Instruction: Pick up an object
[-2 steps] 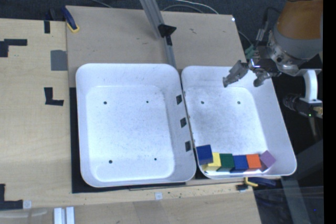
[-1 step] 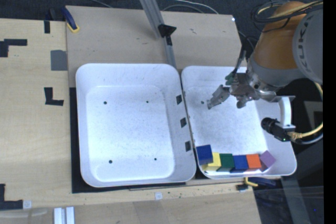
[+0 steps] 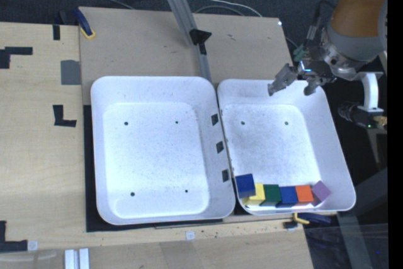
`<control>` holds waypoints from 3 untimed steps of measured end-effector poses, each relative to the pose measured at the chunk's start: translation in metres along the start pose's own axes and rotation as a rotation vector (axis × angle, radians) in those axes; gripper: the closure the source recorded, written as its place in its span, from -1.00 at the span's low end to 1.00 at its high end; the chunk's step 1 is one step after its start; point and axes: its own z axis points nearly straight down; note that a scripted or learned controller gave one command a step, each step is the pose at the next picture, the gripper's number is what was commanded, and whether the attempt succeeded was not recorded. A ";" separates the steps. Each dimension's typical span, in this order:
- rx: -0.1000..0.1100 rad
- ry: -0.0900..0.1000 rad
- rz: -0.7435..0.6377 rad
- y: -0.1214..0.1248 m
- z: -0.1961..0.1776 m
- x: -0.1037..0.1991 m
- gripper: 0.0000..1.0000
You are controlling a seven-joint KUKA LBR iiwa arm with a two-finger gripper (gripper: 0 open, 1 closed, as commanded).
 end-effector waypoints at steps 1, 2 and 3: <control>0.006 0.004 -0.005 -0.016 -0.034 0.049 -1.00; 0.011 0.003 0.000 -0.029 -0.027 0.068 -1.00; 0.014 0.003 0.003 -0.086 -0.012 0.074 -1.00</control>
